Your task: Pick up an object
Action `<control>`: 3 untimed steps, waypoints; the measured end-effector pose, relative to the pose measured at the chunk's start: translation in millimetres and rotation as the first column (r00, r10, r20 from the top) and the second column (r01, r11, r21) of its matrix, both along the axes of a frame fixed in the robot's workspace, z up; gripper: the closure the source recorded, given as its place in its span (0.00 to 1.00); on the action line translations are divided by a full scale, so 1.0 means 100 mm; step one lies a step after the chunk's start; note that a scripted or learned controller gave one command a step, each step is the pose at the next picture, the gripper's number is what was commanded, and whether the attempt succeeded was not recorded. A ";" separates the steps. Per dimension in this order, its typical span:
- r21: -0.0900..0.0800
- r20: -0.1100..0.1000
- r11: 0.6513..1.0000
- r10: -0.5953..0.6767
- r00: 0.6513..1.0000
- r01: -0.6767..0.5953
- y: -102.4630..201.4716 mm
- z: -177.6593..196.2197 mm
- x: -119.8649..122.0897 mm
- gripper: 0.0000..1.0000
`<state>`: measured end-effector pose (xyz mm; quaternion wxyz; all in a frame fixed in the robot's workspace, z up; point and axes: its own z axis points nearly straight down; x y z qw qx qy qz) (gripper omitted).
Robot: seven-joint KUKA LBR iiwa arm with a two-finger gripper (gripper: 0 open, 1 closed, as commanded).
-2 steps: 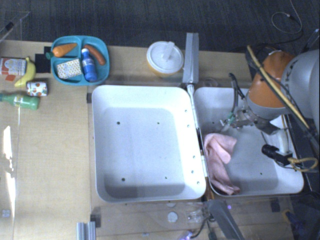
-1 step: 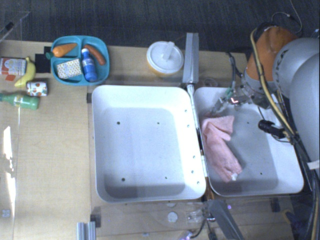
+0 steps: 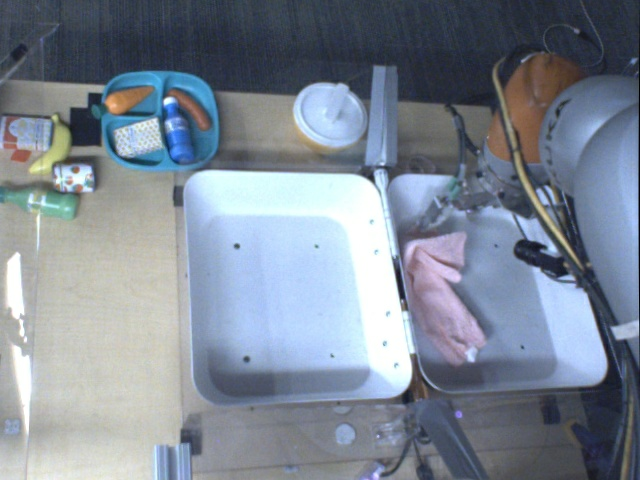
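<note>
Arm [image 3: 590,138] bent low over right bin [image 3: 570,368]; fingers [image 3: 447,206] above pink cloth [image 3: 440,293], spread unclear.

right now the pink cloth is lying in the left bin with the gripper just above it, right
Not quite: the pink cloth is lying in the right bin, not the left bin. The camera view shows it against that bin's left wall, with the gripper just above it.

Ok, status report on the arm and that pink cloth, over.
Gripper low over the right bin, at its far left corner. Pink cloth crumpled along the bin's left side, not held. Nothing on the cloth.
</note>
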<state>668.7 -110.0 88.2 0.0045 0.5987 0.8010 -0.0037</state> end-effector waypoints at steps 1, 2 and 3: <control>0.009 0.009 0.999 0.034 0.999 -0.035 -0.20 0.02 -0.83 0.00; 0.010 0.012 0.997 -0.080 0.997 0.080 -0.42 0.02 -1.52 0.00; 0.008 0.016 0.998 0.064 0.998 -0.064 0.19 0.03 -1.56 0.00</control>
